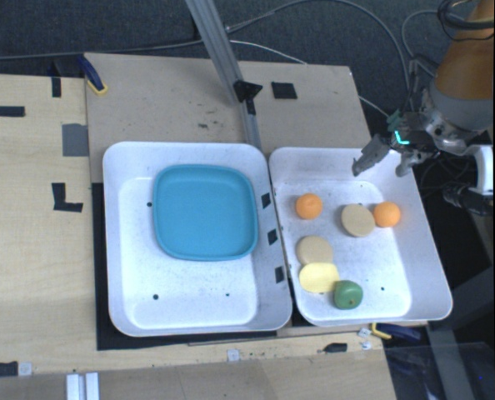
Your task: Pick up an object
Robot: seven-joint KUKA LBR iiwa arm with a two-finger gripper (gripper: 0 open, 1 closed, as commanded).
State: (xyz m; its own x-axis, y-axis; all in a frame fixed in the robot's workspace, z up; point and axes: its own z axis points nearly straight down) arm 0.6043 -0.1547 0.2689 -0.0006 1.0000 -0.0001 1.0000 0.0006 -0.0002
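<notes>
While the arm is reaching in from the right, these are the handling notes for the pick.

Gripper: the gripper (384, 158) is hovering over the upper right corner of the right bin (331, 163), its two dark fingers splayed apart with nothing between them.

Candidates: six small pieces are lying in the right bin: an orange ball (309, 206), a second orange ball (387, 214), a beige round piece (357, 220), a tan disc (314, 249), a yellow piece (318, 277) and a green ball (347, 294).

Nearest target: the second orange ball is sitting closest to the gripper, touching or almost touching the beige round piece on its left.

Likely weight: all of them are looking like toy food, so I am judging them light.

Likely stiffness: they are probably rigid or slightly yielding; nothing is looking fragile.

Slip risk: the rounded, smooth-looking surfaces are likely to roll or squirt out of a pinch.

Where to grip: I am favouring a grasp across the widest middle of a ball, fingers closing along the free sides rather than toward its neighbour.

Crowding: the tan disc, yellow piece and green ball are clustering closely, making them harder to isolate.

Left bin: the left bin (122, 248) is holding a blue plate (205, 212).
</notes>
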